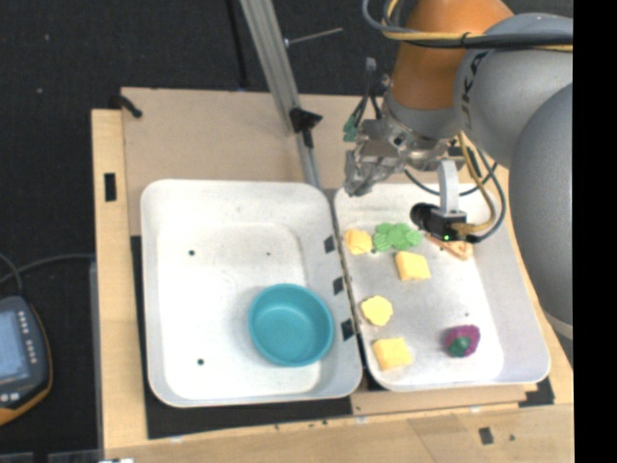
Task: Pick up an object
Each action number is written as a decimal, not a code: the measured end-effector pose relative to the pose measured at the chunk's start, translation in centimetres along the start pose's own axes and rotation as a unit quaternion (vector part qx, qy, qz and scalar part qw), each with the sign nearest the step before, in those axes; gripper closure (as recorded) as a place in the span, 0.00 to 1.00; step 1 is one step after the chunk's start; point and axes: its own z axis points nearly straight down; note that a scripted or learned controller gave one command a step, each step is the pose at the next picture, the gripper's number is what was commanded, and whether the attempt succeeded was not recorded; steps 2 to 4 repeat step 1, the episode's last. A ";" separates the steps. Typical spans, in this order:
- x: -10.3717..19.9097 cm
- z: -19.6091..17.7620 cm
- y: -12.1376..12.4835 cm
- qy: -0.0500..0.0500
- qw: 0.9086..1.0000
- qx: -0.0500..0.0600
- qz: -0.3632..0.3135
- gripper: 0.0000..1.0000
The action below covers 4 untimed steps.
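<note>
Bowl (288,324) sits well below-left of tool (361,177); yellow block (359,242) just below it. Tool state: can't tell. Nothing lifted yet, pick still to do.

The gripper (359,177) hangs over the far rim of the right bin (511,340), above the green object (393,236). Around that green object lie four yellow pieces (413,266); nearer the front sits a purple object (463,340). The left bin (193,249) holds a blue bowl (289,324).
</note>
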 end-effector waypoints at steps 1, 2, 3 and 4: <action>4.3 0.0 0.7 0.000 1.000 0.000 0.000 1.00; 4.3 0.0 0.7 0.000 1.000 0.000 0.000 1.00; 4.3 0.0 0.7 0.000 1.000 0.000 0.000 1.00; 4.3 0.0 0.7 0.000 1.000 0.000 0.000 1.00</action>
